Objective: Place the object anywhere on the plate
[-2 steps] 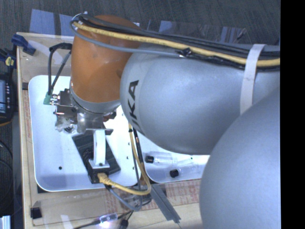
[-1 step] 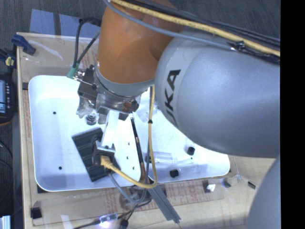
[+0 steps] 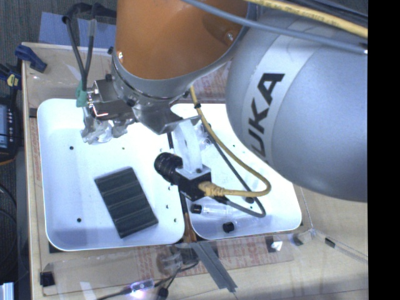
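My arm looked like smooth painted metal, grey with a soft sheen, and its orange band was glossier. The bins were smooth white plastic, faintly shiny, and the plate in the left one was dark, matt and ribbed. My bench looked like pale bare wood.

Grey arm with orange band reaching in from the right, pincer lowered, pointing down

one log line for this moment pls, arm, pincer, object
arm: over both bins | pincer: over left bin, upper corner | dark ridged block: flat in left bin, apart from pincer | grasp: unclear
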